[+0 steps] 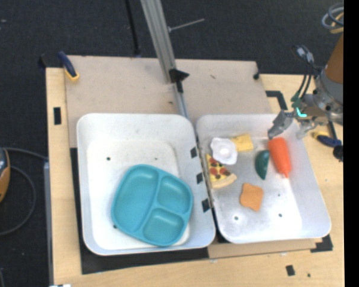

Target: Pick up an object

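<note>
Carrot (280, 156) lies in the right bin (314, 217), toward two o'clock of its floor, long axis running roughly from eleven to five.

Going left to right: the left bin (93, 130) holds a teal tray (152, 204) with three compartments, sitting toward five o'clock of that bin. A metal post (158, 31) rises from the bench at twelve o'clock, above the seam between the bins.

In the right bin, a pizza slice (219, 173) lies at nine o'clock by the left wall, with a white cup (224, 150) touching it just above. A yellow block (243, 142) sits beside the cup at its two o'clock. An orange chunk (251, 197) lies near six o'clock of the group. A green piece (262, 164), perhaps a pepper, rests just left of the carrot, touching or nearly so.

The gripper (281, 124) hangs at the carrot's twelve o'clock, over the bin's upper right; whether it stands open or closed I cannot tell, and nothing shows in its hold.
</note>
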`<action>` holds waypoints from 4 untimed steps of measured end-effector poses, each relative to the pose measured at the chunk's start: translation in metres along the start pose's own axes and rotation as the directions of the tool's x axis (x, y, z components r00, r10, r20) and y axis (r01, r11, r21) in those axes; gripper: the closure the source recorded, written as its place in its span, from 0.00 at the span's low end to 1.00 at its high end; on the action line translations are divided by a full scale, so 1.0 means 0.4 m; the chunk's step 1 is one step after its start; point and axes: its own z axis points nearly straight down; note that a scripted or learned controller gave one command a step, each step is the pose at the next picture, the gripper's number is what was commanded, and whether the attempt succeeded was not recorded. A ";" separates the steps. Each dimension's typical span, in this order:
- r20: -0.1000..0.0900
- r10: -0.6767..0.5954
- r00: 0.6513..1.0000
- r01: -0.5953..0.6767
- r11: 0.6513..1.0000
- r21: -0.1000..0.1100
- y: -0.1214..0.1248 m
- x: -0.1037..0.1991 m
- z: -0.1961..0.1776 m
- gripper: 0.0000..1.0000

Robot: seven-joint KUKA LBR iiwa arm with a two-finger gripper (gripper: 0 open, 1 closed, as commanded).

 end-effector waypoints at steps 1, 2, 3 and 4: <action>0.000 0.000 1.000 0.000 1.000 -0.001 0.001 0.000 -0.001 0.00; 0.000 0.000 1.000 0.000 1.000 0.005 -0.004 0.005 0.169 0.00; 0.000 -0.002 1.000 0.002 1.000 0.003 0.005 0.029 0.300 0.00; 0.002 0.000 1.000 0.000 1.000 -0.003 0.007 0.031 0.433 0.00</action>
